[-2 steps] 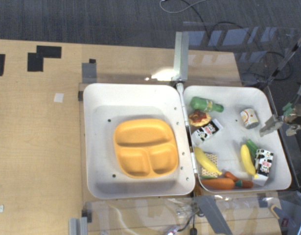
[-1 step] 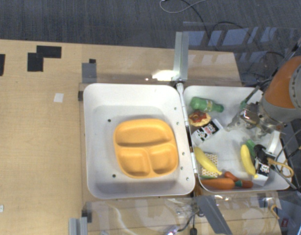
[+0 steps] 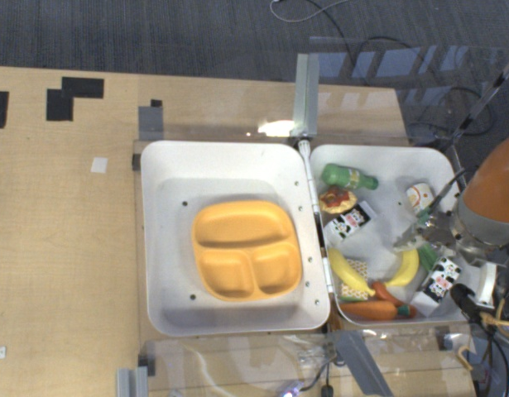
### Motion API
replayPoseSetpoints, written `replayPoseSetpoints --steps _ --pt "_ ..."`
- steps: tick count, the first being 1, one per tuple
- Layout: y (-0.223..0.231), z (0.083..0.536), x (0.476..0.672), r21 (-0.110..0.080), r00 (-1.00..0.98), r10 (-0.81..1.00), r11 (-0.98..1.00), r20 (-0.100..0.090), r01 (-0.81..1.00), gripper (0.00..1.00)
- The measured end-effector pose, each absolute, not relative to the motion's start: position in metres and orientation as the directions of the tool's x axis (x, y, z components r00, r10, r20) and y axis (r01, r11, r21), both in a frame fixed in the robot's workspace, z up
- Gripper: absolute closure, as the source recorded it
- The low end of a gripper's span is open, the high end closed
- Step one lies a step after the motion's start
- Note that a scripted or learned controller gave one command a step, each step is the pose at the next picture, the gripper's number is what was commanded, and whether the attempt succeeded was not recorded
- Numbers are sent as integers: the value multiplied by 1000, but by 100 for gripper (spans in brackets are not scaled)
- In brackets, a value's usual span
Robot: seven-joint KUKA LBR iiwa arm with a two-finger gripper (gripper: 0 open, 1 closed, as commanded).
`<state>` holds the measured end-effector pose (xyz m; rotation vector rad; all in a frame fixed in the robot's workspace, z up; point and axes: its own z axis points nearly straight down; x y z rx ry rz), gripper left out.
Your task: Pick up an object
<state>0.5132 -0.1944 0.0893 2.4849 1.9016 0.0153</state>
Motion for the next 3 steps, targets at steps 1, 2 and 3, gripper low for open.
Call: replayPoseSetpoints --steps 1,2,3 --pt "-193 101 518 24 256 967 -256 1 966 100" --pt "-155 156 550 3 156 988 -156 1 988 100" --pt "-121 94 553 8 -159 987 159 -1 987 100"
